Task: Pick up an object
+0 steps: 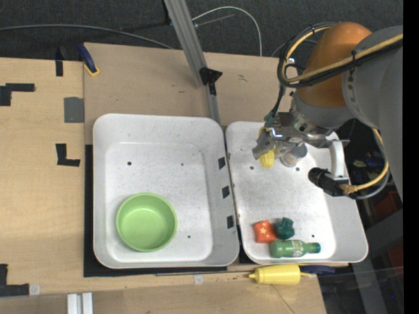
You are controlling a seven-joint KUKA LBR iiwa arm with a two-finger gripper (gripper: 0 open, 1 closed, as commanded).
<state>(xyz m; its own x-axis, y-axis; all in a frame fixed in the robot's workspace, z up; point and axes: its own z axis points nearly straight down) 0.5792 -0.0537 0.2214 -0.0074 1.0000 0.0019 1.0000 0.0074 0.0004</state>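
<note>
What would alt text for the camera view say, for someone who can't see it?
A grey robot arm's gripper hangs over the far end of the right white bin, a small yellow object at its tip. Near that bin's front lie a green bottle, an orange toy and a teal toy; the left bin holds a green bowl.

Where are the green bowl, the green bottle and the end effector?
green bowl (146, 222): camera view, on the bowl's inner floor.
green bottle (290, 248): camera view, on the middle of its body.
end effector (266, 154): camera view, at its tip, beside a small yellow thing.

Green bowl in left bin — orange, teal, green objects in right bin.
</note>
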